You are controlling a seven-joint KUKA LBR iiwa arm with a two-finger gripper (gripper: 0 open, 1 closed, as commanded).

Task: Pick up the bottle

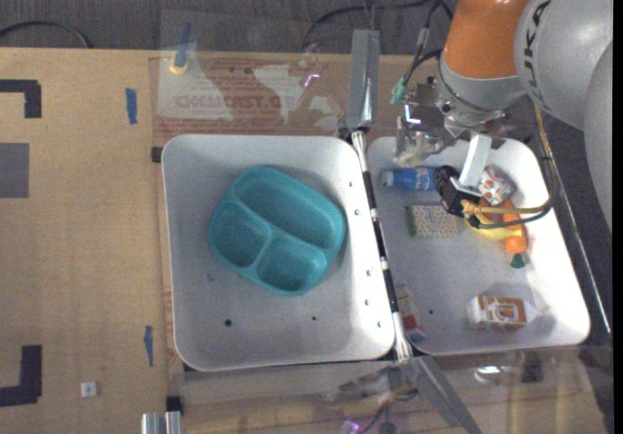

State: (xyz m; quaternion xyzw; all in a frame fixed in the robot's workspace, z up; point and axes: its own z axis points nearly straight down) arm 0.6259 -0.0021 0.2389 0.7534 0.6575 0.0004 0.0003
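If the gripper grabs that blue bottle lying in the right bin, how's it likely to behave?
The bottle lies on its side near the right bin's far wall, so a nudge would probably roll it. It looks like small plastic, likely light, perhaps slippery. The gripper sits just above it, and the cluttered items beside it could get bumped.

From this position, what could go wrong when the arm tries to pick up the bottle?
1. The bottle lies on its side near the right bin far wall, so it may roll or slip out of the grip.
2. The gripper hangs right over it; the small can and the green card lie close by and may be knocked or caught instead.
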